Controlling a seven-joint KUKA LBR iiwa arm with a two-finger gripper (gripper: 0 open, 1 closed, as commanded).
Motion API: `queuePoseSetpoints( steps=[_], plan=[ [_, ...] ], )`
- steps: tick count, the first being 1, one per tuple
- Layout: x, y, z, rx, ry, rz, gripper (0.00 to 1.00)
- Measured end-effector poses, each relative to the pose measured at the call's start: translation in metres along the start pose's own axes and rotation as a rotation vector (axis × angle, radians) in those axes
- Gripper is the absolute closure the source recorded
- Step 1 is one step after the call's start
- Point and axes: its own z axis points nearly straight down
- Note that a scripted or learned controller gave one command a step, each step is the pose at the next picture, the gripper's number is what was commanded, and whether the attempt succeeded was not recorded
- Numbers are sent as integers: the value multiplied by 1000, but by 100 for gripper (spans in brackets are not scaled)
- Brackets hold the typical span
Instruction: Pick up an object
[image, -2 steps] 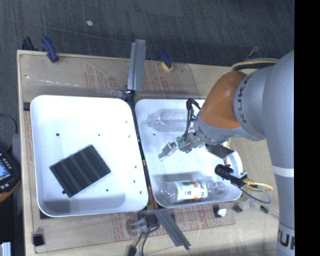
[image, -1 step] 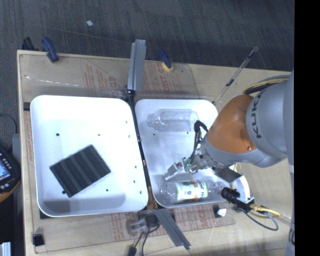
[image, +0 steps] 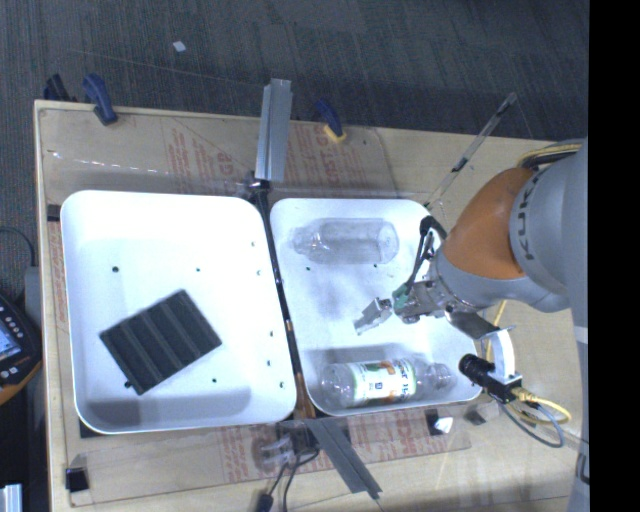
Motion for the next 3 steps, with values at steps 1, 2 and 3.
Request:
queuePoseSetpoints(
  steps=[1,2,3],
  plan=[
    [1,1,-10,-1,0,-6,100],
    [1,1,-10,0,0,-7,0],
    [26,38,40,1,1,149,0]
  ],
)
